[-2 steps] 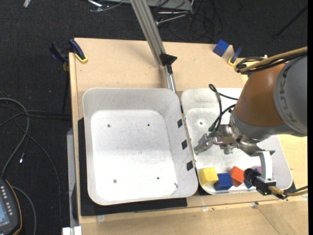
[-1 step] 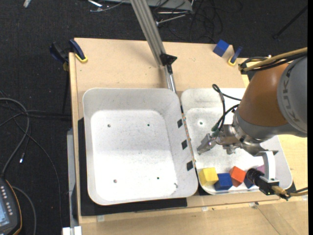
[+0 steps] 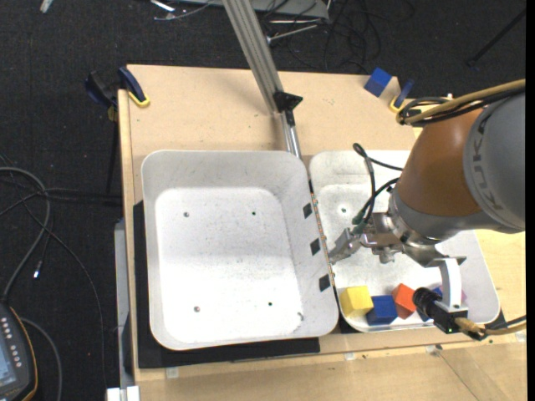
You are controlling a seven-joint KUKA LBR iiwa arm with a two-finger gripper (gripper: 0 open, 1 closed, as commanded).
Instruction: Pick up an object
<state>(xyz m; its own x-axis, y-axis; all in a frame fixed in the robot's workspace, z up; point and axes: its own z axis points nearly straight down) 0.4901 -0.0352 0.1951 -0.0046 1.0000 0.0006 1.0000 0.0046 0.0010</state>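
Yellow block [image 3: 355, 299], blue block [image 3: 383, 309], orange block [image 3: 405, 299] in right bin [image 3: 334, 182]; "KUKA"-lettered arm [image 3: 468, 174] above — pincer [image 3: 343, 245] state unclear

The wooden bench [image 3: 209, 107] bears two white bins [image 3: 226, 249] side by side.

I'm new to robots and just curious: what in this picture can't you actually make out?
- The hand: too small and blurred to judge its grip.
- Right bin: the arm covers much of its floor.
- Orange block: partly hidden behind the arm's black fittings.
- Blue block, beside the yellow block: its far side is hidden.
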